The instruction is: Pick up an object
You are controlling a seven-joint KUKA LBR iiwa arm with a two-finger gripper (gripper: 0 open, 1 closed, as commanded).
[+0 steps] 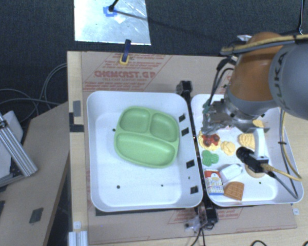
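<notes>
Two white bins (100, 152): one green tray (146, 136), several toy foods (228, 147); the jaws' (211, 124) state is unclear.

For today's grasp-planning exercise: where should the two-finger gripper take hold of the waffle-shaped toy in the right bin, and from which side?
Probably by its two straighter side edges, coming straight down from above. The waffle toy lies flat near the front of the right bin, so only its thin edges offer opposing faces. The small red-and-white carton lies close on its left, so setting the fingers front-to-back may be safer.
</notes>
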